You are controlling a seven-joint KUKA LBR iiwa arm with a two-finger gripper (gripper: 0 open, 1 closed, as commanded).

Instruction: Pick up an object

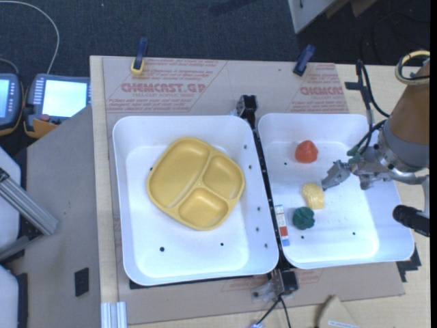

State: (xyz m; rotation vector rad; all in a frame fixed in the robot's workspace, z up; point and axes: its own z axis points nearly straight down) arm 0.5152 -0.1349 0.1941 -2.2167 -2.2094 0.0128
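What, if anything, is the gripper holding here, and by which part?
Nothing is held. The gripper hangs just right of the yellow object, with nothing between its fingers.

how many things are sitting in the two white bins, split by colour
Yellow: 2, the divided plate in the left bin and a small lump in the right bin
Orange-red: 1, a small object in the right bin
Green: 1, a small object in the right bin
Total: 4
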